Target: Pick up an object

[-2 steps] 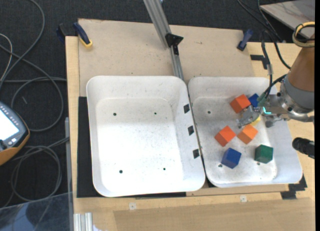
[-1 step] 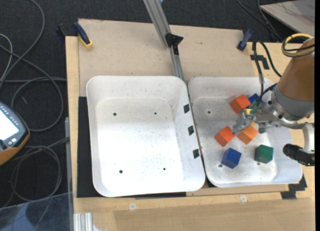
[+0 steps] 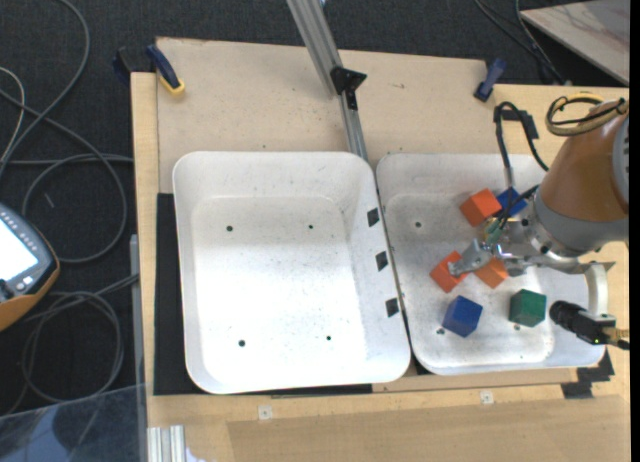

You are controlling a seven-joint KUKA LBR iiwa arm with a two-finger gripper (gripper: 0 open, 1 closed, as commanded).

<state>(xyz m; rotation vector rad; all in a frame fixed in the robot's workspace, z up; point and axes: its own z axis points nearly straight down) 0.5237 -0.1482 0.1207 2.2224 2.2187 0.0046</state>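
From above, my gripper point(image 3: 478, 262) is down in the right bin point(image 3: 430, 350), my arm point(image 3: 590, 190) reaching in from the right. I cannot tell how my grip stands. Two orange blocks flank it: one point(image 3: 447, 273) just to its left, another point(image 3: 492, 272) just to its right, both very close. A third orange block point(image 3: 481, 206) lies farther up the bin. The blue cube point(image 3: 462, 316) and green cube point(image 3: 527, 307) rest nearer the bin's front edge.
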